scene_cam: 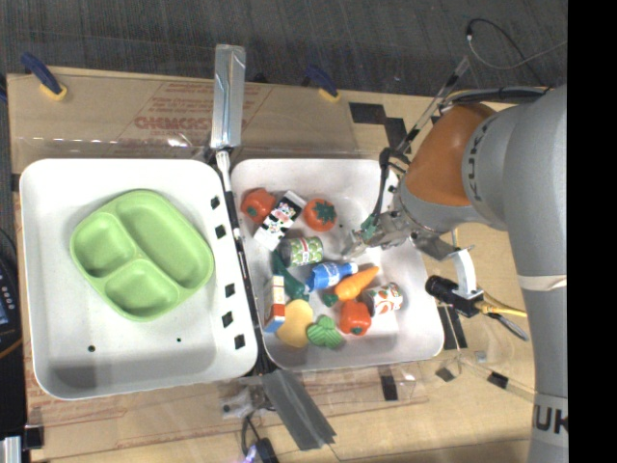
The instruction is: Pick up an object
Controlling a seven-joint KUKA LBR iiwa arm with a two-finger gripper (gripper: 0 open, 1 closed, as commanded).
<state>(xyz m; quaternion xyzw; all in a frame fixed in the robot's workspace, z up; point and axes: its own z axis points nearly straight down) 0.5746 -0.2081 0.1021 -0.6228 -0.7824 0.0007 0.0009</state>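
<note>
Tool [371,230] first: we see it low in the right bin [410,328], near that bin's right wall, and we cannot tell what it is doing with its tips, because the grey arm [525,177] with the orange band [445,157] hangs over it. Now we go from left to right. On the left side of the tabletop [125,104] sits the left bin [48,258], and in it lies a green plate [142,253] with three parts. Next comes the right bin, full of little toy foods in a heap. We see a red tomato [256,204] near the top left, a black and white carton [282,215] just beside it, and a second tomato [321,214] to its right. Lower down are a green can [305,251], a blue bottle [326,277], an orange carrot [359,281] touching the bottle, a yellow piece [297,320] and a red and white toy [387,300]. These toys lie just left of the tool and below it. We see nothing between the tool's tips.
</note>
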